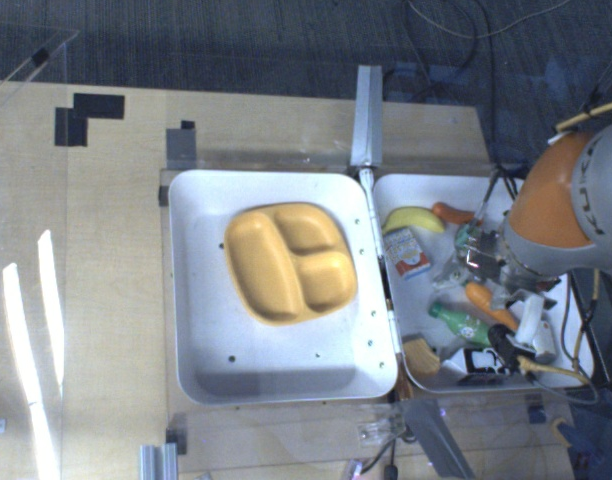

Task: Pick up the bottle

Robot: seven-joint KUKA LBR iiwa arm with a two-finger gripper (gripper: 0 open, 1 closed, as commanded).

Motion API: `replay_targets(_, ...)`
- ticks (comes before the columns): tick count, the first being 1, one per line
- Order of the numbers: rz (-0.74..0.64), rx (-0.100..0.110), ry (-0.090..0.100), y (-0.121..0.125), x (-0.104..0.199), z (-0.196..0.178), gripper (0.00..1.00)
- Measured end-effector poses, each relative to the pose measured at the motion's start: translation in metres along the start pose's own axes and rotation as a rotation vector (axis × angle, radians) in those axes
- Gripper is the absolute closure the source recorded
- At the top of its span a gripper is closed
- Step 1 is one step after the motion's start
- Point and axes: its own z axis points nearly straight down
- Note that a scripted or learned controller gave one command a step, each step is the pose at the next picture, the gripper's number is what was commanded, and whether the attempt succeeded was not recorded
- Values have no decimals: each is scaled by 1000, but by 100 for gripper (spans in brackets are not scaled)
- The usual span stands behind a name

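The bottle (460, 319) is green and lies on its side in the lower middle of the right bin (418, 292), among other items. My gripper (473, 259) hangs over the middle of that bin, just above and to the right of the bottle, at the end of the grey arm with the orange band (546, 208). An orange carrot-like piece (487, 304) lies between the gripper and the bottle. The bottle rests on the bin floor, apart from the gripper.
The right bin also holds a yellow banana (414, 218), a small red and white box (410, 252), an orange item (450, 211) at the back, a brush (422, 356) and a black object (482, 359) at the front. The left bin (206, 358) holds a yellow compartment tray (288, 261).
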Motion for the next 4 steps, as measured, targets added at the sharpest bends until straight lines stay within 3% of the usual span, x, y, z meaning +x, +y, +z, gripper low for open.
replay_targets(1,-6,-32,5,-38,13,32,0)
replay_targets(2,347,-47,20,-32,18,28,0)
replay_targets(3,301,-11,3,56,36,35,0)
replay_targets(4,277,-3,1,13,74,-61,0)
